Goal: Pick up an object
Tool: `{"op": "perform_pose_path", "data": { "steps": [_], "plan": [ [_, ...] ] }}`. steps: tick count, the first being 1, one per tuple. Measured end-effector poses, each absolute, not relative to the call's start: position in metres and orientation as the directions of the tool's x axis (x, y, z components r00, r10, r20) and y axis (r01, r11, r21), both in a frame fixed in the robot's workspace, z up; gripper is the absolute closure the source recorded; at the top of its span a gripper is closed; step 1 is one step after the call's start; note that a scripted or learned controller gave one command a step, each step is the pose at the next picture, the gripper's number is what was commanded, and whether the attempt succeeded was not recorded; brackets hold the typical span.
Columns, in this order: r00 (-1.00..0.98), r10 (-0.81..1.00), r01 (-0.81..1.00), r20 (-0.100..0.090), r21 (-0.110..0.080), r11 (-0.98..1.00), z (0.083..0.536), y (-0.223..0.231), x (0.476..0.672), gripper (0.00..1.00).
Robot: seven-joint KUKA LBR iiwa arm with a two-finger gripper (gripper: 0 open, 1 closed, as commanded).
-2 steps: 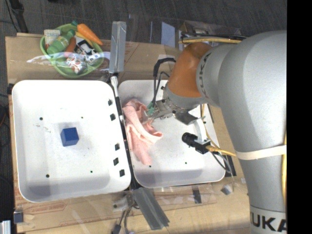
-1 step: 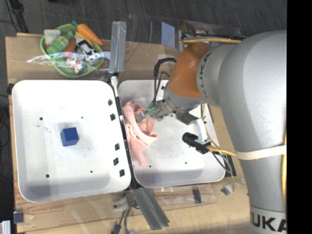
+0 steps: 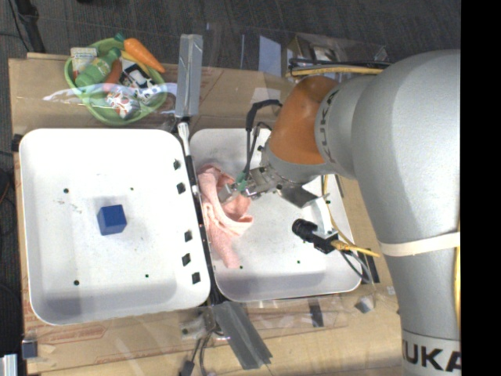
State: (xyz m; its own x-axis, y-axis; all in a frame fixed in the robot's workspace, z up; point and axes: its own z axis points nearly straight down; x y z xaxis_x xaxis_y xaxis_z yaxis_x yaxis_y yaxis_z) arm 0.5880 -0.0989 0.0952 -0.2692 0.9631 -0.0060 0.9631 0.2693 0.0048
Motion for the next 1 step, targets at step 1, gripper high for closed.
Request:
{"op": "perform_pose_path", "data": {
  "steps": [1],
  "plan": [
    [-0.272, 0.962, 0.962, -0.002, 0.002, 0.272, 0.1043, -0.0973, 0.5882, 1.00]
  ]
}}
